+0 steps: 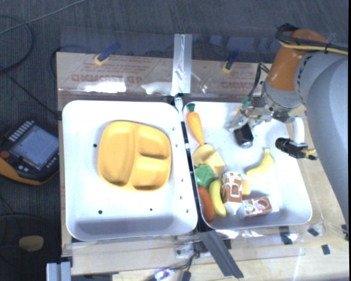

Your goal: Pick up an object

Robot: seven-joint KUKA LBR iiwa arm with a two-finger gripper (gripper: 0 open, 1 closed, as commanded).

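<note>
the grey arm with its orange band (284,68) reaches in from the right, and its jaws (245,122) hang over the upper part of the right shallow white bin (298,206). whether the jaws stand wide or narrow cannot be told from this angle; nothing is seen between them. a small black cylindrical piece (243,135) sits just below the jaws, over bare bin floor.

candidate objects for the pick all lie in the right bin. an orange plastic carrot with a green top (194,126) lies along the left wall, close to the divider between the bins. below it a pale yellow wedge-shaped toy (206,155) touches a green leafy toy (203,174). further down a red-orange toy vegetable (205,201) and a small yellow banana-like toy (217,198) lie side by side near the lower left corner. a white and brown printed toy block (234,187) and a brown printed carton (257,206) sit near the lower edge. a yellow plastic banana (261,164) lies apart from the cluster, toward the right wall.

open room: the upper right quarter of the right bin, around the jaws, is bare white floor; the left side is crowded against the wall.

the left shallow white bin (82,215) holds a yellow sectioned plastic tray (134,155), roughly central, with bare margin all round. both bins rest on the brown cardboard-covered worktop (134,72). a black and orange handheld pendant (26,151) lies on the grey floor at left.
</note>
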